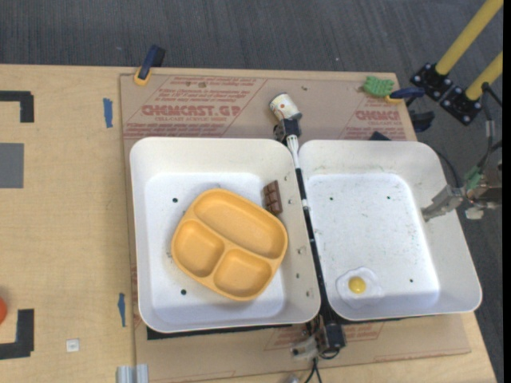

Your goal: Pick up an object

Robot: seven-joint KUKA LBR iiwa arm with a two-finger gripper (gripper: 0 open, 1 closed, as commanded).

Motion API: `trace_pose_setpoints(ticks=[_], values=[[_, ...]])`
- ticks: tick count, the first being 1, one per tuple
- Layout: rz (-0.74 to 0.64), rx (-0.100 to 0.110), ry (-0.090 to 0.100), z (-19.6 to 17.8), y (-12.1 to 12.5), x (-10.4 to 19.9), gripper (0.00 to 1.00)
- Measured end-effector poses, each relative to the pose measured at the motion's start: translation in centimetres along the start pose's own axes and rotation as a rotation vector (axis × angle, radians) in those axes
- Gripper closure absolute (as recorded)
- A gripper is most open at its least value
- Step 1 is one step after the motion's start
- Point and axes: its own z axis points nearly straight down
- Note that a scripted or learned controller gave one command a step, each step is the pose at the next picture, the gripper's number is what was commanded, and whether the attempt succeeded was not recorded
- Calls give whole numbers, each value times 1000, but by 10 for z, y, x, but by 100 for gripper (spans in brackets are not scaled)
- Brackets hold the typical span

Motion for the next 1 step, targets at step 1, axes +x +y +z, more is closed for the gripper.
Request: trace_pose_setpoints(ticks=[1], values=[[-51,2,1,106,-25,-2,0]])
